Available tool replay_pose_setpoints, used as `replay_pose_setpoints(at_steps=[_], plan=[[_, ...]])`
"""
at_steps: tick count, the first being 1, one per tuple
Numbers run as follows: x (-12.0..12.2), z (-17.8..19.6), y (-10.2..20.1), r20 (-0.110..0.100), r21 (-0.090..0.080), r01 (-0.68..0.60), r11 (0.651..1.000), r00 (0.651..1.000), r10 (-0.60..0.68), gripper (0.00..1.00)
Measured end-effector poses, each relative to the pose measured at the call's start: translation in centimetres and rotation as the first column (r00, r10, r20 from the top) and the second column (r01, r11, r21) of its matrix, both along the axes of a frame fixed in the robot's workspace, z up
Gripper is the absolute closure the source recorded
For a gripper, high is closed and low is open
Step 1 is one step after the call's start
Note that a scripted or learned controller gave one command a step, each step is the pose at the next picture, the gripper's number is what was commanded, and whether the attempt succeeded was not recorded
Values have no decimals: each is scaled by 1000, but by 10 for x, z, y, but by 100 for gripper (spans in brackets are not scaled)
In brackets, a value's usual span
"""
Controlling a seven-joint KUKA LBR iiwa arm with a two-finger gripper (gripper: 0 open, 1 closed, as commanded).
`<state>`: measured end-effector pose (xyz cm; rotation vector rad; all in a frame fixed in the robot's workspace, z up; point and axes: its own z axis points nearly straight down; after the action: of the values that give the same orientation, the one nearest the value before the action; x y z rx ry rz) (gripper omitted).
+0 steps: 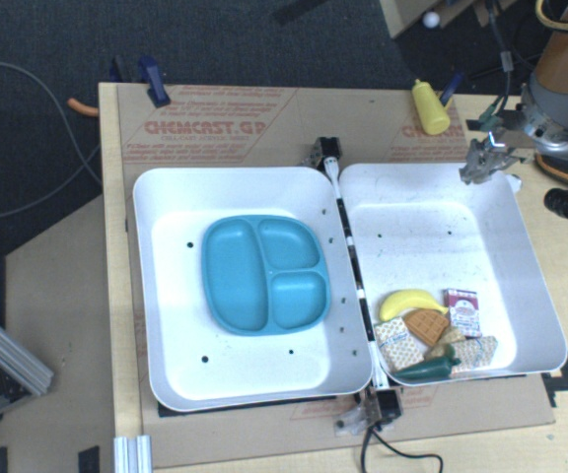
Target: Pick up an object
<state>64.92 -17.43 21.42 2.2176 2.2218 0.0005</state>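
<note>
At the far right rim of the right shallow white plastic bin (521, 264), the metal two-finger gripper (483, 161) is poised above the bin; whether it is apart or together cannot be told. A yellow toy banana (409, 303), brown waffle (426, 325), green pepper (428, 368) and small red-and-white carton (462, 311) are clustered in the near corner, well apart from it. The left bin (166, 264) holds 1 blue 3-compartment plate (262, 272).

Arm (560, 77) cut off at right edge, cracker (394, 341) partly under cookie (426, 325) (edges hidden)
</note>
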Motion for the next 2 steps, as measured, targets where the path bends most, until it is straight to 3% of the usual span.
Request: replay_pose_setpoints(at_steps=[1, 2], plan=[[0, 0, 0, -1, 0, 1, 1000, 1000, -1, 0], [12, 92, -50, 1, -1, 2, 1000, 1000, -2, 0]])
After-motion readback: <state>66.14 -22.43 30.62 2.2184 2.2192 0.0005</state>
